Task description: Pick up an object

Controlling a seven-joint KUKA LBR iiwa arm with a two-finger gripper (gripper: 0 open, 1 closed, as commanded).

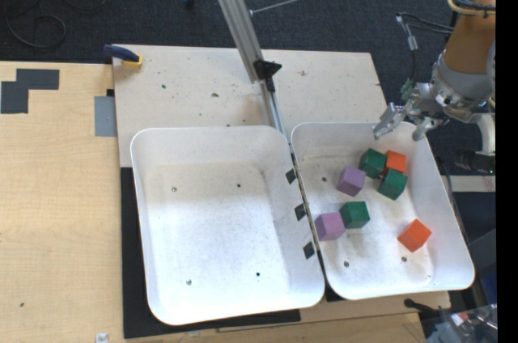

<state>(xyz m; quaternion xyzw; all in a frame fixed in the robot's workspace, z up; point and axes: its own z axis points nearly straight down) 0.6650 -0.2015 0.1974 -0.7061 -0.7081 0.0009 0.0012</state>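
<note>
A: Which step is the arm on?

B: The approach, by the look of it. The hand hovers over the far rim of the right bin, its two fingers spread apart with nothing between them. No object is picked yet.

A: And the candidates?

B: All in that bin: small matte cubes with crisp edges, probably foam or painted wood. Nearest the hand, a green cube touches an orange cube and another green one. A purple cube sits just beside them.

A: So the next move?

B: Likely a descent onto that tight cluster, which calls for fingers straddling one cube's flat faces without nudging neighbours. The lone orange cube, well apart, seems easier.
</note>
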